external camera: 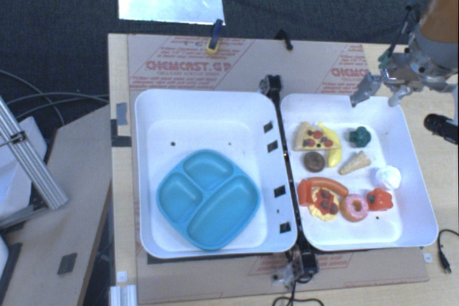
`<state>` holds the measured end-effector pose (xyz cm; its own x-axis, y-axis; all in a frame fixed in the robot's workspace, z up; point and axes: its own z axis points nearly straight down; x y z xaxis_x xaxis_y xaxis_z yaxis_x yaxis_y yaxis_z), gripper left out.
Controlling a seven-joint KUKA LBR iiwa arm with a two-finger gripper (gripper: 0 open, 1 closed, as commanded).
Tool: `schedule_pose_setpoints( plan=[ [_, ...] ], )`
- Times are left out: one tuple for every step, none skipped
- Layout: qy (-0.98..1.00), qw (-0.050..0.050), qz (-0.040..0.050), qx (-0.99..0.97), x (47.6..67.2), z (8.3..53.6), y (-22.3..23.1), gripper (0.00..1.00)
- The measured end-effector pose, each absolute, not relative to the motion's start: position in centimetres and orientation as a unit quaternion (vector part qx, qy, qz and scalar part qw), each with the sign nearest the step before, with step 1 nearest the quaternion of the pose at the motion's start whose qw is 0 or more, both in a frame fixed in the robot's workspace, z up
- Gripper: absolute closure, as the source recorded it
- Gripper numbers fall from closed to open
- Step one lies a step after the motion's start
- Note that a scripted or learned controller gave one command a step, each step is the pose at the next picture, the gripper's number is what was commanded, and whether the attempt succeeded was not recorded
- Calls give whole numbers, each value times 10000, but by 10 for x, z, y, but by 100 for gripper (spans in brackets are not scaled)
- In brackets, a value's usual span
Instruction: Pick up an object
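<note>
Bench surface: brown cardboard sheet (188, 64) with red lettering, bearing two shallow white bins side by side, dark carpet behind.

Candidate objects all lie in the right white bin (416, 154), clustered mid-bin and mostly close together, presumably tipped in as a loose pile to give the program varied grasp targets. Nearest the arm: small dark-teal rounded toy (360, 135), standing alone with clear floor around it, so judged the easiest pick. Beside it, yellow-and-red toy pizza wedge (317, 136), brown round toy cookie (314, 161) just below that, tan wedge-shaped piece (354, 163), small white rounded lump (389, 176). Front row: red-and-orange toy hot dog piece (323, 195), pink-frosted toy doughnut (354, 208) touching it, red toy pepper (379, 199).

Left white bin (154, 125) holds only a blue divided plastic plate (208, 198), lying flat; probably the drop side.

Two-finger gripper (376, 90): raised over the right bin's far rim, above and apart from the toys. Fingers spread, pointing down, nothing between them. Grey arm (437, 32) enters from the right, wrist canted toward the bin. No grasp made yet; a descent toward the cluster remains.
</note>
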<state>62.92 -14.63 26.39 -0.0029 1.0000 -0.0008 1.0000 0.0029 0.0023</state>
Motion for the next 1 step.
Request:
schedule_pose_setpoints(
  plan=[
    [7064, -71, -38, 7078, 532, 152, -138, 0]
  ],
)
